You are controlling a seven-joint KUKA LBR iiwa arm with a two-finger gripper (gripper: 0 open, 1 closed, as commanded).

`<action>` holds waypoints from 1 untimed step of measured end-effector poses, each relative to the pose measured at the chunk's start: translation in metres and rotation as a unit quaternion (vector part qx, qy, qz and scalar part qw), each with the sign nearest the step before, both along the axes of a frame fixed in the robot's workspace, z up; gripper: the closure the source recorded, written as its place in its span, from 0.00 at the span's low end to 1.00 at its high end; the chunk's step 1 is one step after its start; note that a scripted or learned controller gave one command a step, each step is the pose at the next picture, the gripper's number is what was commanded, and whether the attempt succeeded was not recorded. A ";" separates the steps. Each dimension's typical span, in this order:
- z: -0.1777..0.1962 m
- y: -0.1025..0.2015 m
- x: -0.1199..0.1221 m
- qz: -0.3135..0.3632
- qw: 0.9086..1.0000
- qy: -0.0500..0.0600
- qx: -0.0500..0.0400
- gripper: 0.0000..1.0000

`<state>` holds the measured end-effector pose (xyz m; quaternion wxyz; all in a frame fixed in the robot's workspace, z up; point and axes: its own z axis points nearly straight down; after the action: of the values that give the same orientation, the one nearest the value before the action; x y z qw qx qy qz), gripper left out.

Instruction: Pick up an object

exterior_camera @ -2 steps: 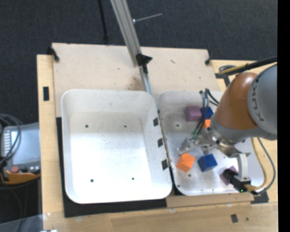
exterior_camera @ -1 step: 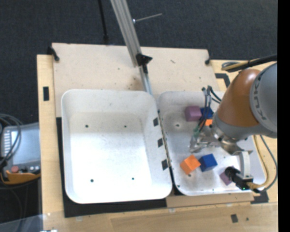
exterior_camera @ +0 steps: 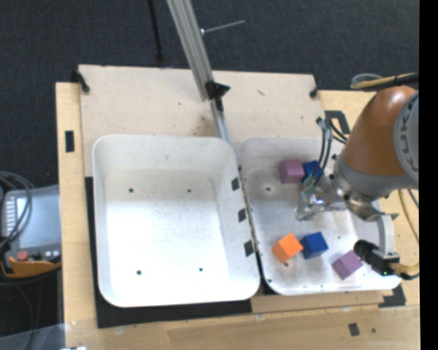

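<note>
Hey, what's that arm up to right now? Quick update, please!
Gripper low in the right bin, fingers hard to read. Nothing seen held. Orange block, blue block, two purple blocks lying loose around it. Nothing blocking.

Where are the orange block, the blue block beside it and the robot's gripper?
orange block (exterior_camera: 287, 247), camera view, middle of its top face.
blue block (exterior_camera: 314, 243), camera view, centre of its top face.
gripper (exterior_camera: 307, 208), camera view, at its tip, above the right bin's floor.

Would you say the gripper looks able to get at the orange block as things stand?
Probably yes. The orange block lies uncovered in the right bin, with the blue block close beside it. The gripper is just above it in the view, nothing between.
</note>
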<state>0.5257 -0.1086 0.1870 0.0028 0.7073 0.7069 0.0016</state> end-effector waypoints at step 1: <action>0.062 0.004 0.001 0.002 1.000 -0.001 0.000 1.00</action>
<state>0.5265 -0.1042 0.2495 0.0037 0.7059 0.7083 0.0024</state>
